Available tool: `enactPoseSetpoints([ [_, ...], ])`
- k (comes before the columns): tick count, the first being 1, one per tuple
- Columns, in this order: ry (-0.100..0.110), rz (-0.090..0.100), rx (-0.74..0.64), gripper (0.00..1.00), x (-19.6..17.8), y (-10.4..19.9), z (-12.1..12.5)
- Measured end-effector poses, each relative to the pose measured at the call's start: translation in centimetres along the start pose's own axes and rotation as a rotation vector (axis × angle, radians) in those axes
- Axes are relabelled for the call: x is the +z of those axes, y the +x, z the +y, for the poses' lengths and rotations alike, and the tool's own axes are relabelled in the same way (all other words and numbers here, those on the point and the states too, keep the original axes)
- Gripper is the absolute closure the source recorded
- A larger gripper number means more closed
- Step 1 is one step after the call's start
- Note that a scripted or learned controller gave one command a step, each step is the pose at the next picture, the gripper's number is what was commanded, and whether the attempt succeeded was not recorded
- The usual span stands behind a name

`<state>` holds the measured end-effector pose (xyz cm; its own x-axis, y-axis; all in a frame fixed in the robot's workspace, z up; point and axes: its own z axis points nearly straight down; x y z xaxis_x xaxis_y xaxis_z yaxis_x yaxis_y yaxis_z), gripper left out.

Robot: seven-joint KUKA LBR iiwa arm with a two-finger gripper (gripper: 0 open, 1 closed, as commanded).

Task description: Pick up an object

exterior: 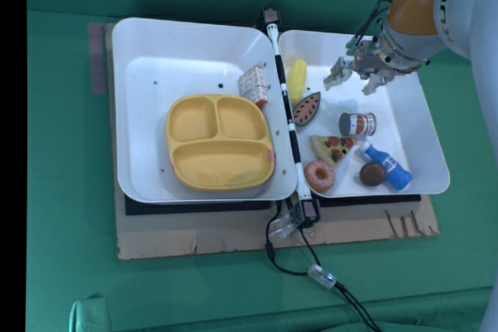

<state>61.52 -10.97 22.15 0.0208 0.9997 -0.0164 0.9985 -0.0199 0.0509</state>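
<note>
**Gripper over right bin, nothing held**

Candidate items all lie in the right bin (424, 117). Corn cob (297, 80) at the bin's left wall, upper part. Watermelon slice (306, 109) just below it, tilted. Small can (358, 124) on its side near the bin's middle. Pizza slice (332, 148) just below and left of the can. Blue bottle (385, 165) lying down, cap toward the can. Brown round piece (373, 174) touching the bottle's lower side. Pink donut (319, 176) in the lower left corner, near the pizza slice.

Gripper (354, 80) sits over the upper middle of the right bin, above the can and to the right of the corn cob. Fingers (337, 75) spread apart, released; nothing between them. Arm comes in from the upper right, orange band above the wrist.

Left bin (136, 89) carries a yellow divided plate (219, 141), three compartments. A small patterned cube (254, 83) rests just beyond the plate's upper right corner, close to the divider between the bins.
</note>
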Motion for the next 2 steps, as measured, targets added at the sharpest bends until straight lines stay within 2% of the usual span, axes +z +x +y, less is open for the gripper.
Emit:
enactPoseSetpoints([
  [1,0.032,0.008,-0.013,0.00,3.5,0.8,2.0],
  [2,0.027,0.009,-0.012,0.00,3.0,1.2,-5.6],
])
